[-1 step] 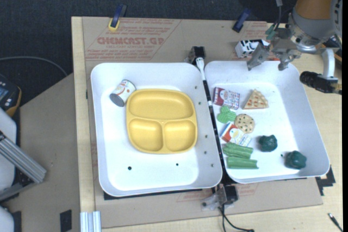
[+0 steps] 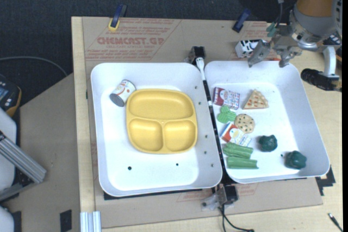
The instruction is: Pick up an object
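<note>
At the upper right of the frame the tool (image 2: pixel 270 55) hangs over the far rim of the right bin (image 2: pixel 312 117), its two fingers spread and nothing between them. The pickable toys lie below it, lower right: a pizza slice (image 2: pixel 255 100), a cookie (image 2: pixel 244 123) and green beans (image 2: pixel 240 154), loosely scattered so each can be grasped separately.

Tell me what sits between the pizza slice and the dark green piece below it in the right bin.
In the camera view, the round cookie lies roughly between the pizza slice and the dark green piece, slightly to the left of the line joining them; otherwise bare white floor of the right bin.
</note>
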Controlling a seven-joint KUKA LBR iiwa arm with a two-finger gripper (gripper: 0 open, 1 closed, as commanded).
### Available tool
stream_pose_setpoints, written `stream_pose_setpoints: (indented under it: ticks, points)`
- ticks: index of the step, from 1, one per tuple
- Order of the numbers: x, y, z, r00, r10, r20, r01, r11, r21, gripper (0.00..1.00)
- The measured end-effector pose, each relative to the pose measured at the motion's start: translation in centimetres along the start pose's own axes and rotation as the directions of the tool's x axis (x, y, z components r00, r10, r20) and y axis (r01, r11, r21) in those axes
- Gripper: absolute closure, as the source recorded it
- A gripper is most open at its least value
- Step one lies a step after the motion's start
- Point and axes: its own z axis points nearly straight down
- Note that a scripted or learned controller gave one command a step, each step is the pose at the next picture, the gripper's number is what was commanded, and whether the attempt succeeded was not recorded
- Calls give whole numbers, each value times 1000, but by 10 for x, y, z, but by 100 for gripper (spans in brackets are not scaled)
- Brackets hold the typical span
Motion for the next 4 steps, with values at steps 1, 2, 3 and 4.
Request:
stream_pose_setpoints:
  ticks: [1,2,3,4]
  points:
    - [4,1,62,1000,-2,-1,2,1000,4,0]
    - [12,-5,109,1000,-2,-1,2,1000,5,0]
    - [13,-5,136,1000,-2,-1,2,1000,3,0]
    - [13,-4,124,1000,-3,0,3,1000,-2,100]
